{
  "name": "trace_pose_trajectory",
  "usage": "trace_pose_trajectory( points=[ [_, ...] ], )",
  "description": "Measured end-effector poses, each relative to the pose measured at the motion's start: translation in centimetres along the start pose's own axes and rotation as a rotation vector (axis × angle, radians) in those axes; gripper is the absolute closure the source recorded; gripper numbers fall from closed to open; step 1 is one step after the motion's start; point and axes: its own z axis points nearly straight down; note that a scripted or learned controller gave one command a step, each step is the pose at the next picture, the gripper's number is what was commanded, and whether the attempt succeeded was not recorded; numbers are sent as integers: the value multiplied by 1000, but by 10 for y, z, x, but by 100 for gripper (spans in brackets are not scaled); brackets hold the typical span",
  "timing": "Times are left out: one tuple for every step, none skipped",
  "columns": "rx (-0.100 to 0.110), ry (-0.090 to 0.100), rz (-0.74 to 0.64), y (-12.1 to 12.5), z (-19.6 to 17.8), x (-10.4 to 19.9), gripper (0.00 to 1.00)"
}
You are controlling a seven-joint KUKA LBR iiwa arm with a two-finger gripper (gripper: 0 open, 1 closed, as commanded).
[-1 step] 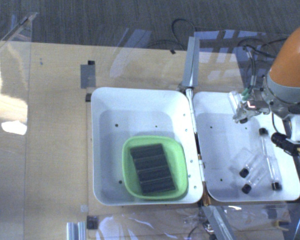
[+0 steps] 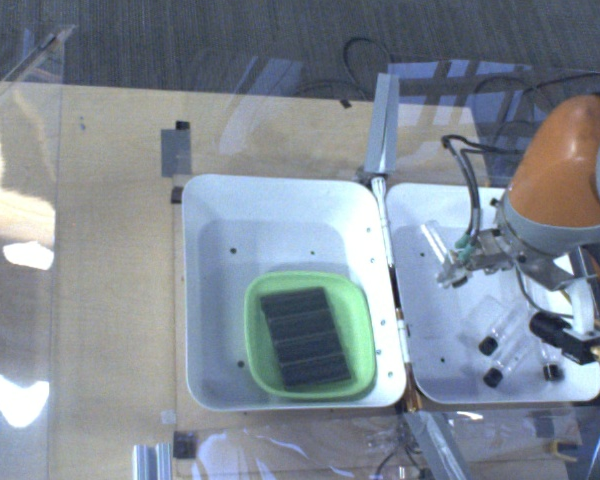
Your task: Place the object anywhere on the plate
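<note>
The plate [image 2: 355,313], bearing a ridged block [image 2: 303,338], sits in the left bin [image 2: 205,298]; seemingly small bottles [image 2: 505,343] lie in the right bin [image 2: 420,268].

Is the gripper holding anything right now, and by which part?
Cannot be told: the gripper hangs over the right bin, too small and blurred to show anything in it. The green plate already carries a dark ridged block.

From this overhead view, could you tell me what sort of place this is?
Probably a robotics lab test bench: two white bins side by side, a green plate in the left one, and the arm over the right.
</note>
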Motion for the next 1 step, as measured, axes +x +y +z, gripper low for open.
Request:
trace_pose_trajectory(
  points=[
    [-1,0,-91,2,20,88,100]
  ],
)
